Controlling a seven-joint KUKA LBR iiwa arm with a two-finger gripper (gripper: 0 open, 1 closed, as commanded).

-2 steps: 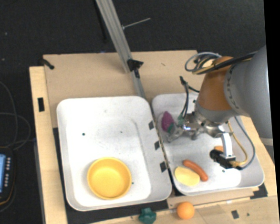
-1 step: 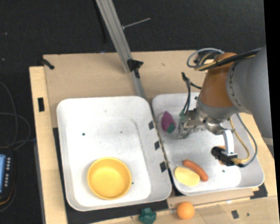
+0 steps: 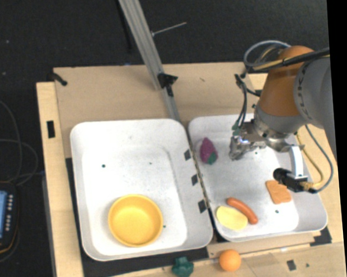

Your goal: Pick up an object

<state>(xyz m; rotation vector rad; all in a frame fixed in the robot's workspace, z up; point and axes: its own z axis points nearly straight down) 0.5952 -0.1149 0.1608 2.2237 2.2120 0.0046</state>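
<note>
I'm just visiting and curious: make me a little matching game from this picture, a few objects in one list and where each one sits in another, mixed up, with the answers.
Things:
1. yellow bowl
2. purple object
3. orange ball
4. red sausage

Places:
A. on the bench in front of the bins, beside a small green object
B. right bin, near its front edge, touching a pale yellow piece
C. left bin, front part
D. right bin, near the divider, left of the gripper

Pairs: 1-C, 2-D, 3-A, 4-B
</note>
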